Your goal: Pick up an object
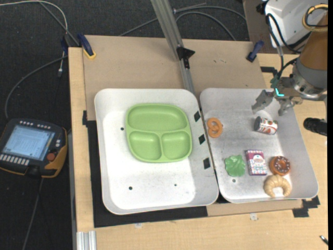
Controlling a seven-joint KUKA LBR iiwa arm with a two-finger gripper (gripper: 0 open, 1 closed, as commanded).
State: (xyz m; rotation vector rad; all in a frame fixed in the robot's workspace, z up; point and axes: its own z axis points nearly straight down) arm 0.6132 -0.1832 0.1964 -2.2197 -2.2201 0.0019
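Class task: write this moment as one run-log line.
claw: open, above small red-and-white cup lying in right white bin | held: nothing | green three-compartment plastic plate: left white bin

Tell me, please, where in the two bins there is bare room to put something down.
Free: the left bin floor below the green tray; the right bin between pretzel and cup. Crowded: lettuce, box, donut, croissant.
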